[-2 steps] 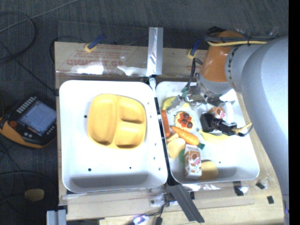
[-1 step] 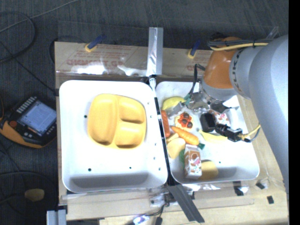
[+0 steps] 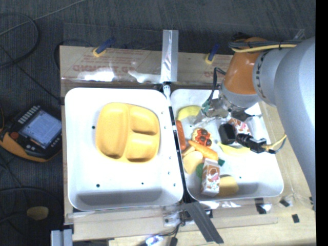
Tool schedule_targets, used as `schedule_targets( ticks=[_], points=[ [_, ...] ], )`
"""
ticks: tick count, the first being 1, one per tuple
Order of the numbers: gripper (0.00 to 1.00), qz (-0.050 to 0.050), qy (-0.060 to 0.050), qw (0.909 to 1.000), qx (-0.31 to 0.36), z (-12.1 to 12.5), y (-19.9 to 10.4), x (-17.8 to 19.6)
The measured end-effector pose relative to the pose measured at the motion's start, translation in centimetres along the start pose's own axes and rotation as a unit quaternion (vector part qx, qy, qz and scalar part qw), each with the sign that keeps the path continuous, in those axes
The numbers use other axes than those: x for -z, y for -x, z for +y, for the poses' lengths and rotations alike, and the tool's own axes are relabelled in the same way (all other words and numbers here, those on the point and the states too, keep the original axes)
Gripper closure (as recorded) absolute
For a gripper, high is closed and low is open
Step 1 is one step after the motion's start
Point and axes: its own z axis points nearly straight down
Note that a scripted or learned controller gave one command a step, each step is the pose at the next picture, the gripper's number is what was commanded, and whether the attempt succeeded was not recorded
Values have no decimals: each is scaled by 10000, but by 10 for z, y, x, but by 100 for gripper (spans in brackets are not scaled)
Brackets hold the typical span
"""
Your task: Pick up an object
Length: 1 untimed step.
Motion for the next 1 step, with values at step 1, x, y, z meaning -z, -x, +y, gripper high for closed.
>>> schedule_targets(
  ticks=[1],
  points=[
    [0,0,-2,10000,-1,0,0,0]
  ],
)
